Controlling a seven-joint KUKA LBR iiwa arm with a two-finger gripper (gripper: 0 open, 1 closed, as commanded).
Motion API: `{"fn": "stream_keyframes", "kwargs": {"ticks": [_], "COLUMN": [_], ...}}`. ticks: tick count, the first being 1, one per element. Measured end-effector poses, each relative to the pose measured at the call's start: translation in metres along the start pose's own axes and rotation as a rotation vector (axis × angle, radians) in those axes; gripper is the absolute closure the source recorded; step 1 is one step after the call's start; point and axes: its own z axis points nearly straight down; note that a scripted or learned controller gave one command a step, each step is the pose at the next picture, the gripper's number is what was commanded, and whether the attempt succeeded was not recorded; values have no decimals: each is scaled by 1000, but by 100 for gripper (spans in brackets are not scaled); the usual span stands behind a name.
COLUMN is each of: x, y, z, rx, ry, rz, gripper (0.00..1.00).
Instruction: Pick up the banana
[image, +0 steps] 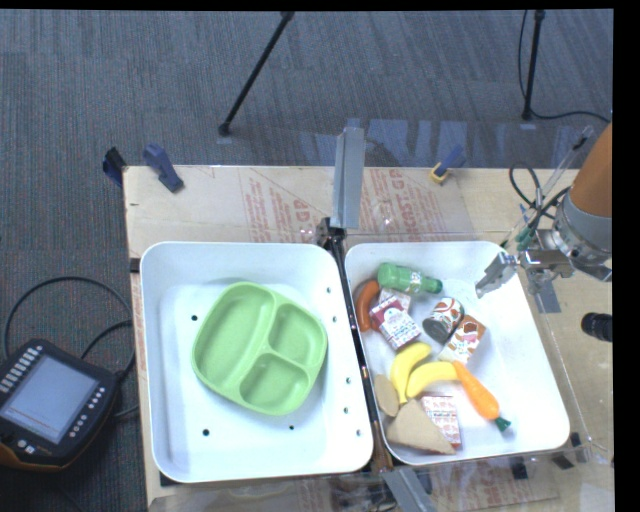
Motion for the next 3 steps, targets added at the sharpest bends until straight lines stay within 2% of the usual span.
{"fn": "stream_keyframes", "kwargs": {"ticks": [1,2,3], "x": [69,129,132], "y": [-18,8,17], "z": [-38,15,-34], "rx": [0,1,-3], "ry": [-1,-1,-2], "rz": [-252,-429,-486], "gripper": [0,0,0]}}
